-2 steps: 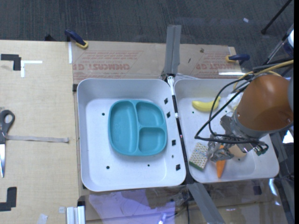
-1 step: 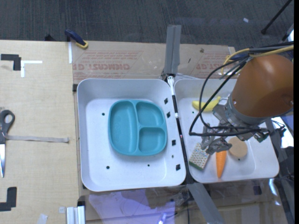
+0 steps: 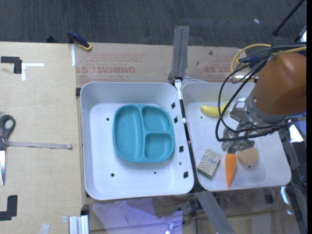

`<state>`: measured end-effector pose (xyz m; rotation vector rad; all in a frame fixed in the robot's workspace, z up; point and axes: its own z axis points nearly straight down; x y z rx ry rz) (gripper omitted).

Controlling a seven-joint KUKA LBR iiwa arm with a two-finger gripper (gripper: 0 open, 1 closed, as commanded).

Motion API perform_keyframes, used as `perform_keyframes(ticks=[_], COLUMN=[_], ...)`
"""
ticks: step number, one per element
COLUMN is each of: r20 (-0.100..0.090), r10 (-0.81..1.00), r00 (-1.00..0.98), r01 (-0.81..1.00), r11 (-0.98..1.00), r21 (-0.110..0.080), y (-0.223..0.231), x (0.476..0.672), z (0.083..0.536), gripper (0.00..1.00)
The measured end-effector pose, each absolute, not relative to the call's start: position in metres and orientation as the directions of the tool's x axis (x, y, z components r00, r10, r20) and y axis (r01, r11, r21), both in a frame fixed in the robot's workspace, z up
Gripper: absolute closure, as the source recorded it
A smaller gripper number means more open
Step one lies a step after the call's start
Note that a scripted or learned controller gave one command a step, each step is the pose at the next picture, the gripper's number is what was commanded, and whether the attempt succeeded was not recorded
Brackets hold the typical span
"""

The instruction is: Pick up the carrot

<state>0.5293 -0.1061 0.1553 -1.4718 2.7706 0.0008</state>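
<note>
Carrot [image 3: 230,169] lies just below the tool [image 3: 237,144], whose state I cannot tell.

Dark carpet floor [image 3: 122,9] behind a cardboard-topped bench [image 3: 39,106].

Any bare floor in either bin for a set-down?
Left bin: a bare strip rings the teal plate, widest along the front edge. Right bin: bare toward the back left, around the banana. Front is crowded: sponge, carrot, round tan piece, arm overhead.
</note>
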Motion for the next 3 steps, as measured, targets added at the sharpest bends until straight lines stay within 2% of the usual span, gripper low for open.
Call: perform_keyframes(ticks=[1,2,3], r20=[-0.005,-0.003,-0.003], r10=[-0.955,-1.000,-0.967], r00=[-0.296,-0.021,0.256], r01=[-0.955,-1.000,-0.967], r11=[0.296,0.021,-0.256], r21=[-0.004,-0.002,-0.004], y=[-0.102,-0.100,-0.055], x=[0.517,0.479,0.480], z=[0.220,0.168,0.192], gripper=[1.00,1.00,1.00])
